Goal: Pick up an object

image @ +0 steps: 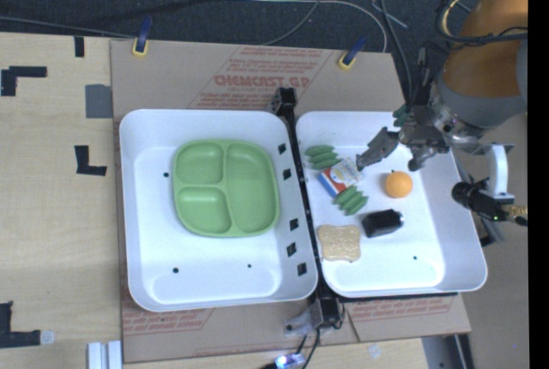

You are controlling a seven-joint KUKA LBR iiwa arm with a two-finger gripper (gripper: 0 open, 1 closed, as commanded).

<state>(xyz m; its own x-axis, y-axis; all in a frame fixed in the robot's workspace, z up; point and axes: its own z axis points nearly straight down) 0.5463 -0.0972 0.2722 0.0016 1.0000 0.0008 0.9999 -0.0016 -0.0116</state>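
The claw (397,154) hangs spread wide and holding nothing above the right bin (429,269), just over the orange (398,184). The arm's upper part is cut off at the frame's edge.

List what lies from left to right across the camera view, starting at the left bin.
Left bin → green divided plate → toast slice → black object → orange → arm's orange band.
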